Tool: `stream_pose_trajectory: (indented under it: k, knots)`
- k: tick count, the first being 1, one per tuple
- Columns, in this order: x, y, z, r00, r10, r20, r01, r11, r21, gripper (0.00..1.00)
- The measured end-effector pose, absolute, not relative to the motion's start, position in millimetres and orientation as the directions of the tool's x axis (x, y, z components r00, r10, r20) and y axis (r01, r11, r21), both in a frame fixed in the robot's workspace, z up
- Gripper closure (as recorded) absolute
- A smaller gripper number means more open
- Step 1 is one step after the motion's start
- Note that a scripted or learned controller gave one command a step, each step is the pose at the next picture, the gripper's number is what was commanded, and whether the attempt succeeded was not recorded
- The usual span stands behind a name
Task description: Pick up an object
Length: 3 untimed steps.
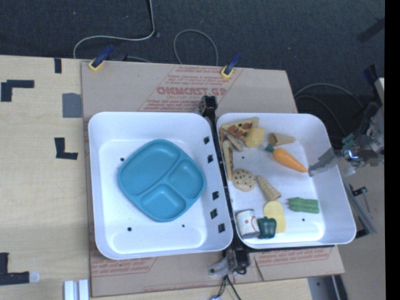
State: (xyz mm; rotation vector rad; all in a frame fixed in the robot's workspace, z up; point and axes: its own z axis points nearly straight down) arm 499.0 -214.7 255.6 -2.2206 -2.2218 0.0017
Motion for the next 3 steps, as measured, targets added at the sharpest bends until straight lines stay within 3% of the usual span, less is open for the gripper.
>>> stream_pose_trajectory:
  k: [1, 2, 3]
  knots:
    - [594.5, -154, 166, -0.009, 1.000, 0.000, 1.000, 0.009, 0.002, 0.00]
    - [658.5, -154, 82, 0.000, 1.000, 0.002, 1.000, 0.000, -0.024, 0.00]
    - [662.8, -155, 83, 0.005, 1.000, 0.001, 1.000, -0.005, -0.029, 0.00]
